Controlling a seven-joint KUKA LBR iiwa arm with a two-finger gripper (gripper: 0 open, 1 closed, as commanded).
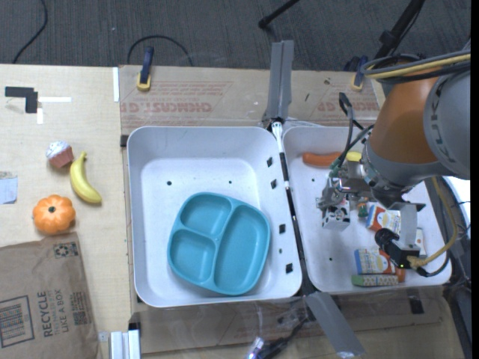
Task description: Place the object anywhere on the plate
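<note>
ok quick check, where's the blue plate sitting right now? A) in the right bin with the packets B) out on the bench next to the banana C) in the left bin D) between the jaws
C: the blue plate lies flat on the floor of the left bin, while the gripper hangs over the right bin and the banana lies on the bench outside both bins.
</note>
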